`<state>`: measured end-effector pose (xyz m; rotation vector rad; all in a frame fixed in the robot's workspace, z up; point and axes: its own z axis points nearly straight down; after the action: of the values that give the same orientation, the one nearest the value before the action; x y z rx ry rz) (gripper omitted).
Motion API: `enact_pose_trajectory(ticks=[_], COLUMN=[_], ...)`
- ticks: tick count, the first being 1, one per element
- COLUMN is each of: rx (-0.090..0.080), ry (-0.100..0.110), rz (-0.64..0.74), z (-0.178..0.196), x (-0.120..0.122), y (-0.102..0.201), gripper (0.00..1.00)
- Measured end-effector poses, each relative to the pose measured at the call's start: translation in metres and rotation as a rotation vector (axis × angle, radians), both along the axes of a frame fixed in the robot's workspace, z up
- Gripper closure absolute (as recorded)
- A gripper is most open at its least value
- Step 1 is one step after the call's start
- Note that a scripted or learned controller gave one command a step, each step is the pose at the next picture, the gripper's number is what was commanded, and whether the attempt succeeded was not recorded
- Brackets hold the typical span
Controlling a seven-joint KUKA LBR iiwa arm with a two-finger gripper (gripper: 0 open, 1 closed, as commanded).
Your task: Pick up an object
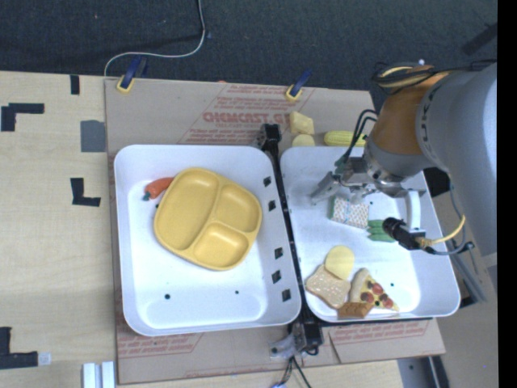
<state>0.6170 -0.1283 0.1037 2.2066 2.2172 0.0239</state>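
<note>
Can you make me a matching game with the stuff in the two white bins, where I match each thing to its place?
Things:
1. yellow divided plate
2. pizza slice
3. corn cob
4. carrot

Places:
A. right bin's near corner
B. on the cardboard past the right bin's far rim
C. middle of the left bin
D. tucked at the plate's far left edge

Pairs: 1-C, 2-A, 3-B, 4-D

Two white bins sit side by side: the left bin (137,297) holds one yellow divided plate (208,217) and one orange carrot (158,187) at its ten o'clock. The right bin (432,297) holds one toast slice (325,288), one pizza slice (371,293), one yellow chip (340,260) and one patterned packet (350,212).
</note>
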Motion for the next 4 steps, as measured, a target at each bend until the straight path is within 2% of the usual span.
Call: enact_pose_trajectory(ticks=[1,2,3,4], rx=[-0.004,0.004,0.001,-0.003], ry=[0.016,0.009,0.013,0.016], rz=[-0.006,-0.009,0.001,-0.005], z=[0.058,-0.016,-0.013,-0.016], x=[0.004,-0.028,0.026,-0.038], y=[-0.038,-0.065,-0.086,-0.065], gripper=[0.00,0.00,0.00,0.00])
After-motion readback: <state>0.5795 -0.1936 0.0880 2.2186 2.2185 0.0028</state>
